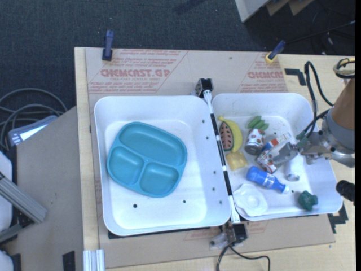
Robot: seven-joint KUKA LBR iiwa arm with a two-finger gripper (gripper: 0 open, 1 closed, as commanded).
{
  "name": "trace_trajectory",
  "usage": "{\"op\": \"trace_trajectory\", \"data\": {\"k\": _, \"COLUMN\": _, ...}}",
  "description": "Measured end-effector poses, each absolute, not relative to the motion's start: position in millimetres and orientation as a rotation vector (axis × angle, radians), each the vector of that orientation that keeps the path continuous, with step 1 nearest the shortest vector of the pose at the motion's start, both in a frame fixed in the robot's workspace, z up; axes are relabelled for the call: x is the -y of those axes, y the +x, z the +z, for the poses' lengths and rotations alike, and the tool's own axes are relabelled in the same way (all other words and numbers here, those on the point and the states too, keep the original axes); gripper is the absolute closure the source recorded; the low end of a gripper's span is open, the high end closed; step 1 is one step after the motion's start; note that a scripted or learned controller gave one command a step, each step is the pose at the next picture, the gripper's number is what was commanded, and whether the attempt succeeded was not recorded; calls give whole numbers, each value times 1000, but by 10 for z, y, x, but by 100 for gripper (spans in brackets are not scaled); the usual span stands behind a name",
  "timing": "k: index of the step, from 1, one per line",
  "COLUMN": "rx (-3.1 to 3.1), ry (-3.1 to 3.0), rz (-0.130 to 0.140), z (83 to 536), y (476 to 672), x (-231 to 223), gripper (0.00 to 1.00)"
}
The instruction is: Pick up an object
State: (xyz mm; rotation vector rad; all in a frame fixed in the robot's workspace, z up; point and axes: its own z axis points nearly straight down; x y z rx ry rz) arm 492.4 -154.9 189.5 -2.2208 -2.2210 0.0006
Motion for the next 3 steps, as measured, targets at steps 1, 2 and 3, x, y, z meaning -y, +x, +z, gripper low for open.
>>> {"op": "trace_trajectory", "data": {"k": 1, "rx": 2223, "ry": -2223, "rz": -2, "z": 860, "y": 5389, "x": 1253, "gripper": 0}}
{"op": "trace_trajectory", "data": {"k": 2, "rx": 2223, "ry": -2224, "rz": -2, "z": 951, "y": 5387, "x": 1252, "gripper": 100}}
{"op": "trace_trajectory", "data": {"k": 3, "rx": 2225, "ry": -2220, "rz": -5, "z": 1858, "y": 6271, "x": 333, "gripper": 100}}
